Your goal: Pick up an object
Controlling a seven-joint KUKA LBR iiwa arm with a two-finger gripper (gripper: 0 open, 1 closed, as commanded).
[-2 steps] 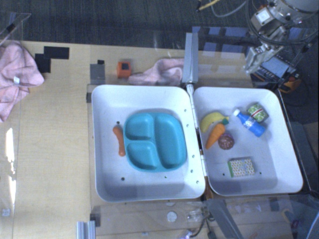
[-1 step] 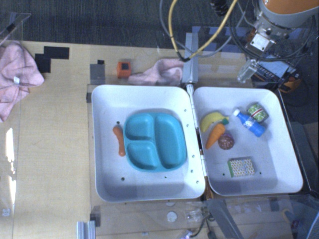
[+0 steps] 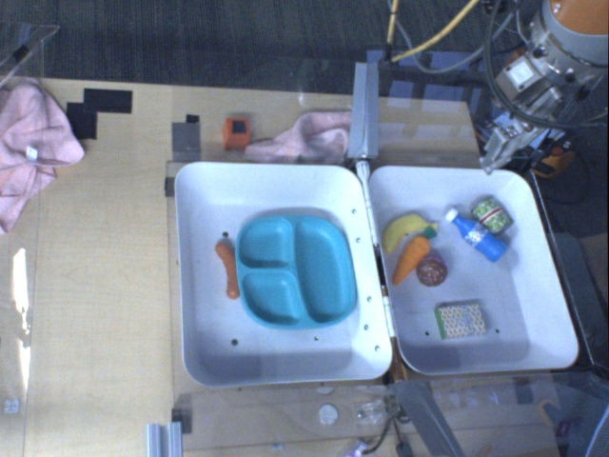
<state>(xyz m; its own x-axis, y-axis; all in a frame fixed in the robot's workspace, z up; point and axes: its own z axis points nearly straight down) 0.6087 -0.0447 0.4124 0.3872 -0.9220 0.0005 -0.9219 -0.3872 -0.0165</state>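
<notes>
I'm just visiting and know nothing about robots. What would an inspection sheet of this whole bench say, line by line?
Surface: wooden bench bearing two white bins side by side, left bin and right bin.
Job's things: right bin holds a banana, carrot, dark round fruit, blue bottle, small can and green sponge; left bin holds a blue divided tray and an orange sausage-like piece.
Clutter: pink cloths at the bench's left edge and behind the left bin; small orange item.
Grippers: gripper above the right bin's far edge, holding nothing seen.
Cables: yellow cable and dark cables behind.
Surroundings: dark floor.
</notes>
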